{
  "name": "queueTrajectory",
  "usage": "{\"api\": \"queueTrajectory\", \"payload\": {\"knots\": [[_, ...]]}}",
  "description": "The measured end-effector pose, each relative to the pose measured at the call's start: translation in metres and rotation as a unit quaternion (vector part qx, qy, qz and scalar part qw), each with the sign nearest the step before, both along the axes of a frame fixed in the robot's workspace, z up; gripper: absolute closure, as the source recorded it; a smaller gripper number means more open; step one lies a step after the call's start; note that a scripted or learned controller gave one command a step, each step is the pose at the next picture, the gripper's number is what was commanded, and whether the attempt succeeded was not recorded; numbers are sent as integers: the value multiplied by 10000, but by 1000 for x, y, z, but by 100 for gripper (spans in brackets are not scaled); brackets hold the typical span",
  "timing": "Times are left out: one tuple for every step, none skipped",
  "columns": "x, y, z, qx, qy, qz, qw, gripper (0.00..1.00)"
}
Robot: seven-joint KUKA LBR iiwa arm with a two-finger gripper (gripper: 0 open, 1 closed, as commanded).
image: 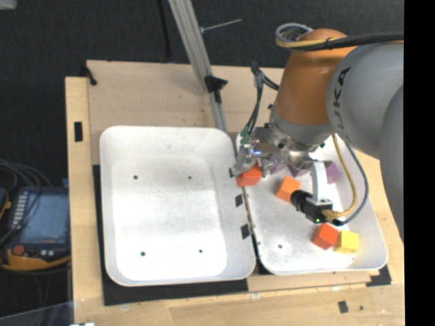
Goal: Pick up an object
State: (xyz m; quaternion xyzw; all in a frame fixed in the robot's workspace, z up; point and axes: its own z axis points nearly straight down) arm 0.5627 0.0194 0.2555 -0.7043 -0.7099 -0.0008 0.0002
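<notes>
My gripper [250, 160] hangs under the orange wrist band over the left rim of the right bin [299, 260]. An orange-red block [249, 176] sits directly beneath the gripper's tip, right at the divide between the two bins. The wrist hides how block and gripper meet. Further right in the same bin lie an orange block [287, 187], a red-orange block [325, 236] and a yellow block [349, 242], the last two touching. A purple piece [333, 172] peeks out from behind the arm's cable.
The left bin [163, 202] stands beside the right one. A slanted metal pole [197, 53] rises behind the bins. A black cable fitting [306, 204] with a green light hangs from the wrist above the right bin. The arm's bulk covers the right bin's back half.
</notes>
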Motion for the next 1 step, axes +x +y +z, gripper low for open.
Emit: {"api": "queueTrajectory", "payload": {"knots": [[4,53,1,0,4,-4,10000,100]]}}
